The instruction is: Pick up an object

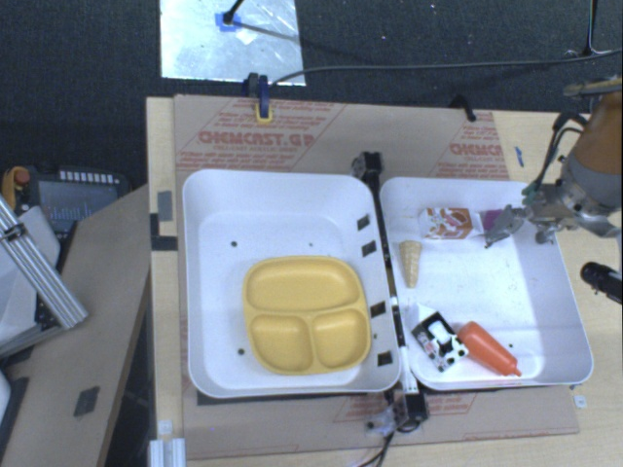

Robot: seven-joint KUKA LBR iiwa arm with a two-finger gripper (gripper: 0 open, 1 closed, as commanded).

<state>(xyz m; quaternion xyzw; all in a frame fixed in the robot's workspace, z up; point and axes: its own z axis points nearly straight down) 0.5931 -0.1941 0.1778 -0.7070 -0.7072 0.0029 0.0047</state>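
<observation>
The pincer (pixel 506 224) sits at the upper right of the right bin (pixel 555 290), low over its floor, with the grey arm (pixel 594 178) and its orange band reaching in from the right edge. Whether the pincer is released or clenched I cannot tell; a small purple piece (pixel 494 220) shows right at its tip, but it is not clear that anything sits between the fingers.

Just to the left of the pincer lies a red-and-white packet (pixel 448 223), flat on the bin floor. A little farther left and lower lies a tan cone (pixel 411 261), point downward, near the wall between the bins. Well below the pincer, by the front wall, an orange carrot (pixel 490 348) lies slantwise, and beside it to the left a black-and-white block (pixel 438 341).

Farther left, across the divider, the left bin (pixel 224 222) holds a yellow tray (pixel 306 313) with three compartments, in its lower half. Both bins rest on a brown board (pixel 311 134) on the tabletop (pixel 117 290). Beyond, at the far edge, a blue clamp (pixel 259 90) grips the board, and a shiny sheet (pixel 229 22) lies on the dark floor.
</observation>
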